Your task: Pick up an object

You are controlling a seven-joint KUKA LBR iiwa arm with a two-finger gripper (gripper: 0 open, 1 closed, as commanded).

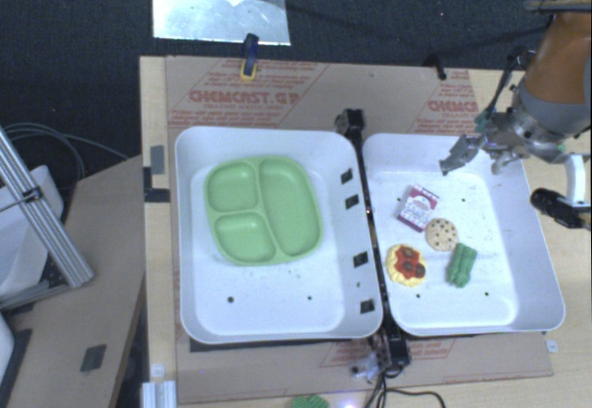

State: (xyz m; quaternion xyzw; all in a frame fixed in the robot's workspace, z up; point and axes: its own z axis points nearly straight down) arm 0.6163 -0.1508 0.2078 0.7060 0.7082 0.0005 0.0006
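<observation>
the end effector (pixel 474 153) hovers at the right bin's (pixel 532 300) far edge with nothing between its fingers, their spread unclear, while the nearest target, the small red-and-white packet (pixel 418 207), lies toward its seven o'clock, long axis running roughly one-to-seven.

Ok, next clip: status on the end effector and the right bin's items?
End effector over right white bin's far edge, holding nothing. Small red-and-white packet, round cookie, pizza slice toy, green toy all lying loose. Nothing in the way.
</observation>
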